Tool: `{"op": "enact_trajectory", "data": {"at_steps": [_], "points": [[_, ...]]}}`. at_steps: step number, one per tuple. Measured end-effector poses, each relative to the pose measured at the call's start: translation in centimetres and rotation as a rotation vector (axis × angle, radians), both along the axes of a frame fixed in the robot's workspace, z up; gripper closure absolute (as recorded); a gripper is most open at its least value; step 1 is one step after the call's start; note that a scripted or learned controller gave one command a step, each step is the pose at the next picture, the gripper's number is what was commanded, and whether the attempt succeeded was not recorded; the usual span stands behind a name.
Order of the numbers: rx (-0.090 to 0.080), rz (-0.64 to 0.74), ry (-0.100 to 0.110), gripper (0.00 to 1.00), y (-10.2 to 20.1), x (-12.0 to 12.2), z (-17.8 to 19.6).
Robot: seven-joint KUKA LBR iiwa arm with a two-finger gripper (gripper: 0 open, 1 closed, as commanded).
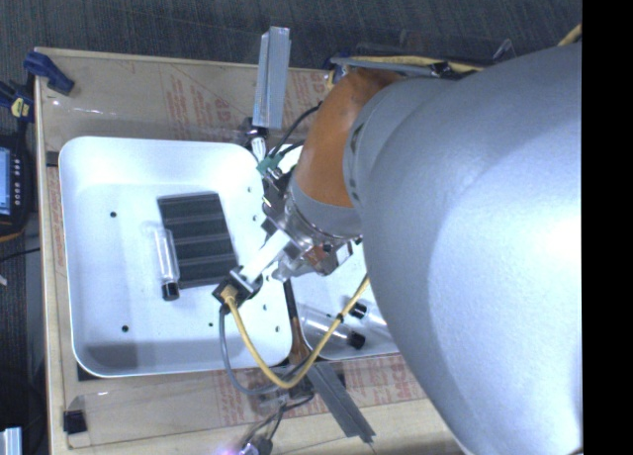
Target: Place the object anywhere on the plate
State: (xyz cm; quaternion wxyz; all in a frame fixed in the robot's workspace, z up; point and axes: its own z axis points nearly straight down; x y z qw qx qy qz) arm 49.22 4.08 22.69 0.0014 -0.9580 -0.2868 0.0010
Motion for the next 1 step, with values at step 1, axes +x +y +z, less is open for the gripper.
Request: {"op": "enact_trajectory", "data": {"at_steps": [1], "points": [[-0.001, -0.225, 0.004, 1.0, 7.66, -1.76, -13.6]]}}
